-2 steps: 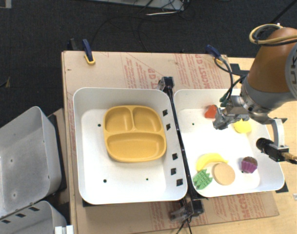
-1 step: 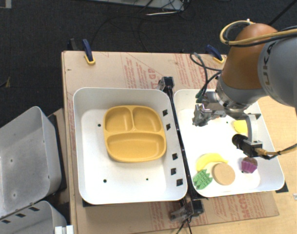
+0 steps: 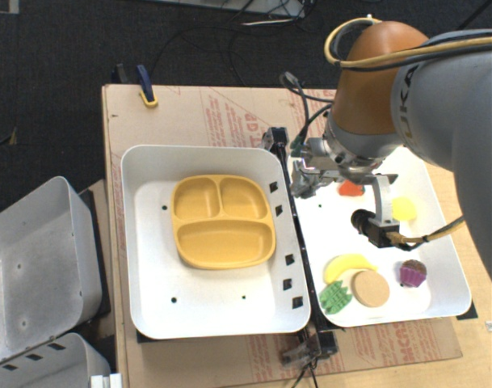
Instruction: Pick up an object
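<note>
My gripper (image 3: pixel 304 184) hangs over the top left corner of the right bin (image 3: pixel 447 293), close to the wall between the two bins. A small red-orange object (image 3: pixel 351 189) lies just to its right, apart from it. Further right sits a pale yellow object (image 3: pixel 404 209). Near the front of the same bin lie a yellow banana (image 3: pixel 347 264), a tan round disc (image 3: pixel 371 289), a green leafy piece (image 3: pixel 335 299) and a purple object (image 3: pixel 413 274). I see nothing held by the gripper.
The left bin (image 3: pixel 149 297) holds a yellow divided plate (image 3: pixel 223 221). The grey arm (image 3: pixel 447 87) with its orange band crosses the upper right. A grey container (image 3: pixel 35 257) stands off the bench at the left. A blue-and-yellow clamp (image 3: pixel 147 87) sits on the bench's far edge.
</note>
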Controlling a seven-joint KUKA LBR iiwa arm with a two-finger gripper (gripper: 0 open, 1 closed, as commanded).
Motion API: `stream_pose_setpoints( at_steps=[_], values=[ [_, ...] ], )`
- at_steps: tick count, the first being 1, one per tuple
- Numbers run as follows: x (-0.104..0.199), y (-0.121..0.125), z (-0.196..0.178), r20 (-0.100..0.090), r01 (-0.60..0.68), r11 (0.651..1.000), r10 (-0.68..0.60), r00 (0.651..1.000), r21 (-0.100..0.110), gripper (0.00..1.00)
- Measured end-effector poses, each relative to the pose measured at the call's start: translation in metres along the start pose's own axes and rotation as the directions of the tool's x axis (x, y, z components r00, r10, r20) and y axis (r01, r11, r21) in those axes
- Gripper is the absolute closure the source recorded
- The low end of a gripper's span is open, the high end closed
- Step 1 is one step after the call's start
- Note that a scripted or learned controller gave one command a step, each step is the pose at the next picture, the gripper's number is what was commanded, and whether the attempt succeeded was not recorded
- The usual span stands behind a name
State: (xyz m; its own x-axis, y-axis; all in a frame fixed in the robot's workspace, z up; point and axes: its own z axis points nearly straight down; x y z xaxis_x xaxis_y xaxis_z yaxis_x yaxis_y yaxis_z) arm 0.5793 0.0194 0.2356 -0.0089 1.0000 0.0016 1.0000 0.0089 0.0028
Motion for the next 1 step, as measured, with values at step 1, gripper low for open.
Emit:
stream_pose_setpoints(
  at_steps=[1],
  values=[
    [0.043,0.0109,0.0043,0.001,-0.001,1.0,0.001,1.0,0.002,1.0]
  ],
)
